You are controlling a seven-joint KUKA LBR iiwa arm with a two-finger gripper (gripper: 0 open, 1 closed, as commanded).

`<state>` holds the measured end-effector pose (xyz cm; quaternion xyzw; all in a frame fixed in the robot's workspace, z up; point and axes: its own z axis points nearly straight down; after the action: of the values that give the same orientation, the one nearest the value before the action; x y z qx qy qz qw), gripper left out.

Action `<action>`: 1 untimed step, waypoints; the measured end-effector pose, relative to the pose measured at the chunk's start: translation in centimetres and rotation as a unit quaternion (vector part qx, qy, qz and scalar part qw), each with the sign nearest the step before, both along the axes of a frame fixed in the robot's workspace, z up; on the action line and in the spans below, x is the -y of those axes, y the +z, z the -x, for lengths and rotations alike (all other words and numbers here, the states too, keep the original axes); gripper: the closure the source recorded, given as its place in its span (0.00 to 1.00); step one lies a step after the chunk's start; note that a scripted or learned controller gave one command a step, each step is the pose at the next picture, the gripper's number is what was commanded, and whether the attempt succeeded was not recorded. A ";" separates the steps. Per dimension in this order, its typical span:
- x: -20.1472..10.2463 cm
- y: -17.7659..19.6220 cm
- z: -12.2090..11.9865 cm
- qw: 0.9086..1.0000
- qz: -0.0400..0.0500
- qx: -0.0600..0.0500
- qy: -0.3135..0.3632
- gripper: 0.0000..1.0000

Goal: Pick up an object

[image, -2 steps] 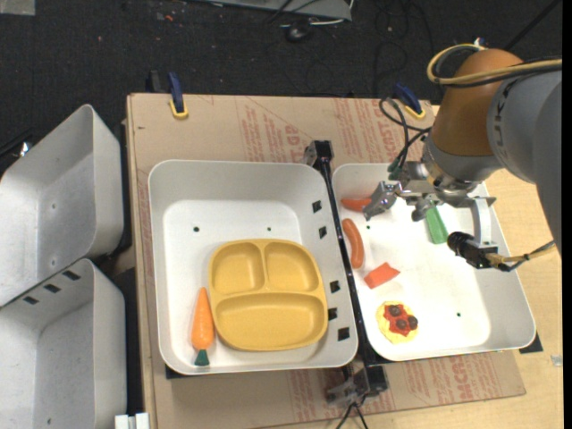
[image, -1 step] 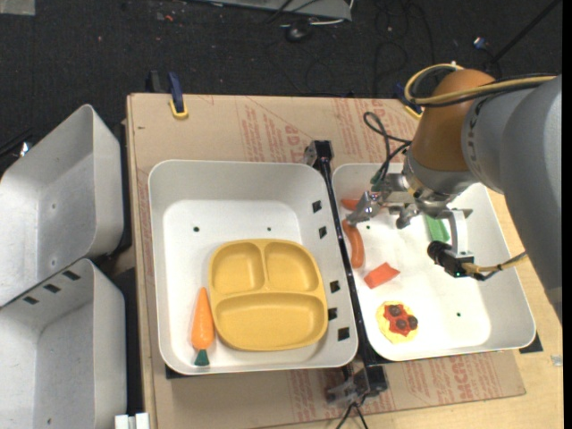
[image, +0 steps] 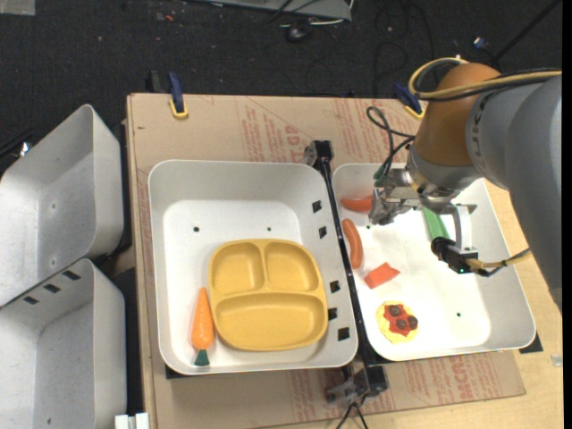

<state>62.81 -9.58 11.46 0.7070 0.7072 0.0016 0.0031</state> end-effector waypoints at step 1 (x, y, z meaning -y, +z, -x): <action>1.0 5.1 -0.4 1.000 0.000 0.000 0.000 1.00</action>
<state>63.17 -10.56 16.59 0.7073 0.7069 0.0015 0.0025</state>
